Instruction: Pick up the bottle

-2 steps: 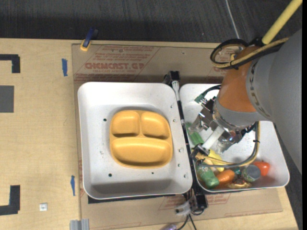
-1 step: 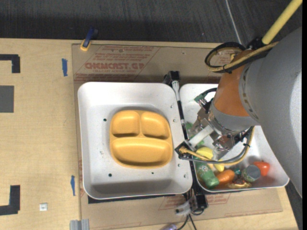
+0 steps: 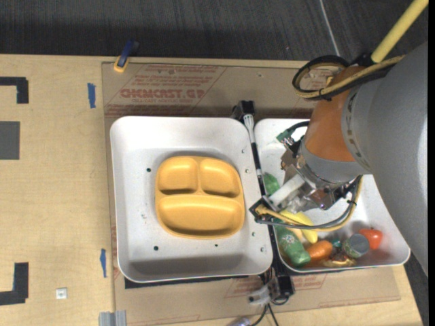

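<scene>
Near-left corner of the right bin [image 3: 385, 213]: one green bottle [image 3: 293, 250] on its side, patterned label, touching one orange toy [image 3: 319, 250]. One yellow banana [image 3: 304, 220] just behind. The gripper [image 3: 299, 199] hangs over that bin, can't tell if it's spread or pinched. The left bin [image 3: 132, 195] has one yellow three-section plate [image 3: 200, 195].

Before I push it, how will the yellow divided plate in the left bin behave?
The yellow plate looks like moulded plastic, so it is probably stiff and light. It lies flat on the floor of the left bin, so a push should slide it, not tip it. Its glossy, rounded rim may slip from a pinch.
</scene>
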`<state>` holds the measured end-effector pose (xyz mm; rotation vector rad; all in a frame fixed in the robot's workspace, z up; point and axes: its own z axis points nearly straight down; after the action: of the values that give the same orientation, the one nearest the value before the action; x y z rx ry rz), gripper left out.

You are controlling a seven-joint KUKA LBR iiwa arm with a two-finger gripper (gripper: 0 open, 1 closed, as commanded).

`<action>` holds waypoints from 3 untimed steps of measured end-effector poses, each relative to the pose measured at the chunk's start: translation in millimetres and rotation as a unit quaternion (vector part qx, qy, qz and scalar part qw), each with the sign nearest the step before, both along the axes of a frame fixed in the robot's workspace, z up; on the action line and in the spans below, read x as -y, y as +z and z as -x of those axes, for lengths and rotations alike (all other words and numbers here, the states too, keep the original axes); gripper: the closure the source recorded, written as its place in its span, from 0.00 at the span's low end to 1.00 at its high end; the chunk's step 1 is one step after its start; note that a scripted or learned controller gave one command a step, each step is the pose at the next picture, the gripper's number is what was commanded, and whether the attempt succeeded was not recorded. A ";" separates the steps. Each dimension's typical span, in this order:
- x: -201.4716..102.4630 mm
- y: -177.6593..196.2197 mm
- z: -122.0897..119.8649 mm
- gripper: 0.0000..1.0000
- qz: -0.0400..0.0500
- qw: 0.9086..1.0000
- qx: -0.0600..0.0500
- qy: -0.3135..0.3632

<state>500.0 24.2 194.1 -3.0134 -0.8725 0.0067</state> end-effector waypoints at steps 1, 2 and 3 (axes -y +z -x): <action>0.0 0.0 0.1 0.00 0.000 1.000 0.000 0.000; -0.5 9.8 -0.6 1.00 0.000 1.000 0.000 0.002; -0.5 9.7 -0.5 0.00 0.000 1.000 0.000 0.002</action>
<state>500.5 24.8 203.8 -3.0115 -0.8775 0.0078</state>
